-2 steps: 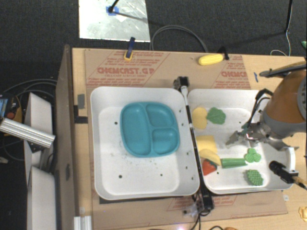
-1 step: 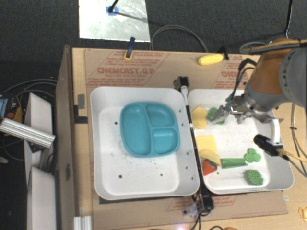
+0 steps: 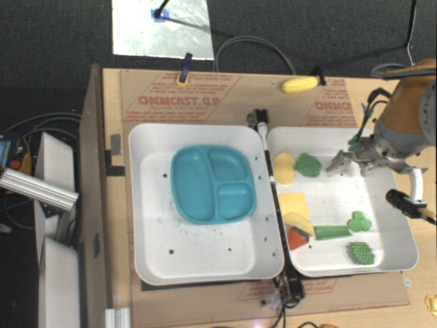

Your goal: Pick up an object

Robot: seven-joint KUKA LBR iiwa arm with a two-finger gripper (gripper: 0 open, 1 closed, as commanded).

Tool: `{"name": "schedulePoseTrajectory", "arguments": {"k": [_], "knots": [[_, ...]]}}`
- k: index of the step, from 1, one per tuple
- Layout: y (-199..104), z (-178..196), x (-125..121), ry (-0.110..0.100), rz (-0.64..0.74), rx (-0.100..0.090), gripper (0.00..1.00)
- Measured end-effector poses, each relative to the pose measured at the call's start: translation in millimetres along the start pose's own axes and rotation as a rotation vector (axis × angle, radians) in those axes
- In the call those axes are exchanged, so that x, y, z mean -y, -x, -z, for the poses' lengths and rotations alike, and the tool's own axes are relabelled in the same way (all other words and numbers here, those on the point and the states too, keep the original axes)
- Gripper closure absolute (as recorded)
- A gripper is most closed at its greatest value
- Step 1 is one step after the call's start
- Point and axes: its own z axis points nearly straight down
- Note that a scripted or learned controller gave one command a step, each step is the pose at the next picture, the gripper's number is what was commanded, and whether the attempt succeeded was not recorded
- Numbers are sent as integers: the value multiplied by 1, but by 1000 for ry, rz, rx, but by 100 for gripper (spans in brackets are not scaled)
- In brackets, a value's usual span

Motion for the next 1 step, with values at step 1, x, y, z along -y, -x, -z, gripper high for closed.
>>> {"name": "schedulePoseTrajectory", "arguments": {"k": [1], "knots": [[-90, -11, -21, -1, 15, -7, 0]]}}
